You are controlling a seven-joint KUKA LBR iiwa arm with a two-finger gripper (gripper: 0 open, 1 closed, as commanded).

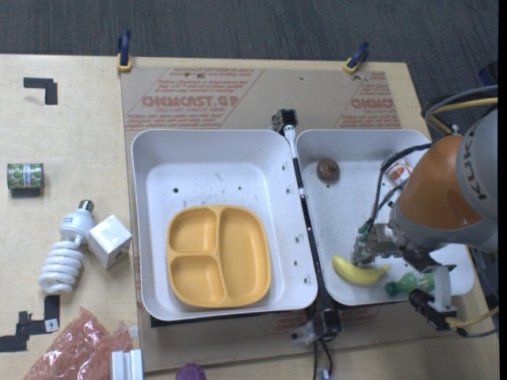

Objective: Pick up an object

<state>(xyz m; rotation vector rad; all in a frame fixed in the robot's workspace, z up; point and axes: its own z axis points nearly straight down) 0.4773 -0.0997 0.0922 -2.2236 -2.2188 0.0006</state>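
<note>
The grey arm with its orange band (434, 192) reaches into the right shallow white bin (348, 145); its end effector (370, 253) sits low, touching the curved yellow plastic banana (356, 271) near the bin's front edge; how the end effector is set cannot be told; a small brown round object (328, 169) lies near the back; a yellow three-compartment tray (219, 255) rests in the left white bin (158, 212).

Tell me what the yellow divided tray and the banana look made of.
The yellow three-compartment tray looks like moulded plastic: uniform colour, smooth matte surface, rounded rims. The small yellow banana in the right white bin is probably a plastic toy, evenly coloured and smooth, though unclear.
</note>
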